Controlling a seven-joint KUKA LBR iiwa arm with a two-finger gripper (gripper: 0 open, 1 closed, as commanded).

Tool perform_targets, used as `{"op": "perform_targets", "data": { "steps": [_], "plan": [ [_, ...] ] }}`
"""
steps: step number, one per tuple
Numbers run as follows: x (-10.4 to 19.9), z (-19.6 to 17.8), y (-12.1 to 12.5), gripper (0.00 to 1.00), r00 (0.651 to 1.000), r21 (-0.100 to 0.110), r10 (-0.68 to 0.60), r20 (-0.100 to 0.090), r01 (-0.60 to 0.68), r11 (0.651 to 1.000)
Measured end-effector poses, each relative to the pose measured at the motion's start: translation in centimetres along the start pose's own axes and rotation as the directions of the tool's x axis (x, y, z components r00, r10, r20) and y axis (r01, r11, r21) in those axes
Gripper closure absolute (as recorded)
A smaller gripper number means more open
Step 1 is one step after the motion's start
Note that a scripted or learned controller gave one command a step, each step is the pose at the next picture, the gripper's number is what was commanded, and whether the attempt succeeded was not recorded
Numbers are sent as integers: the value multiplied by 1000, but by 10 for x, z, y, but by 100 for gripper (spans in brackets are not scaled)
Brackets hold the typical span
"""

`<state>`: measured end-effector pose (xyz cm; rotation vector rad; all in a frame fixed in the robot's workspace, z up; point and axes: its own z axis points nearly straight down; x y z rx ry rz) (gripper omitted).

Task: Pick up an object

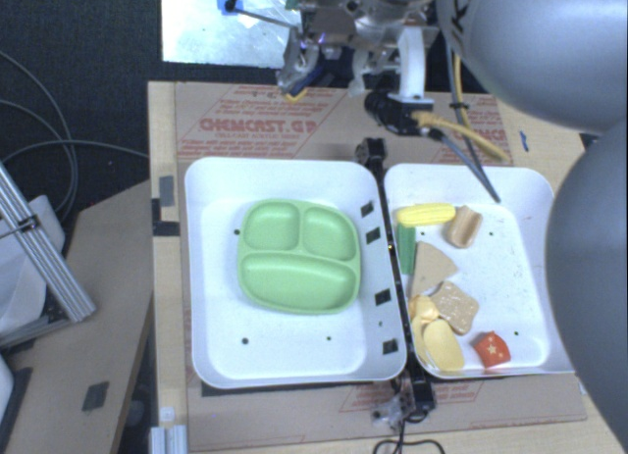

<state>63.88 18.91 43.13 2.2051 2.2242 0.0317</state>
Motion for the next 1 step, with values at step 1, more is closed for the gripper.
{"op": "perform_targets", "data": {
  "steps": [1],
  "plan": [
    [48, 116, -21, 0, 1000, 30, 0, 8, -1, 1000]
  ]
}}
